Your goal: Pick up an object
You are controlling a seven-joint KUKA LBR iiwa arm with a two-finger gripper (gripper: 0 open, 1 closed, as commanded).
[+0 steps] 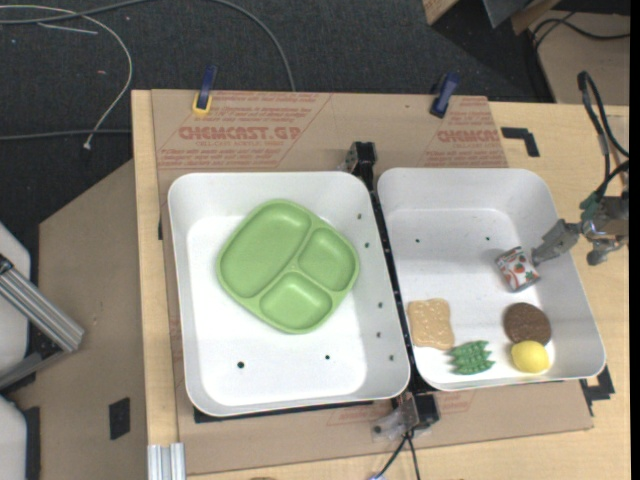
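The right bin holds a small red-and-white object near its right wall. Along the front lie a tan cracker, a green leafy toy, a brown round cookie and a yellow ball. A grey part of my gripper reaches in over the bin's right rim at a slant. Its tip ends right beside the red-and-white object, and whether it touches is unclear. Little of the arm shows beyond dark hardware at the rim.
The left bin holds a green divided plate near its middle. A black clamp sits between the bins at the back, and cables run along the bench's right side.
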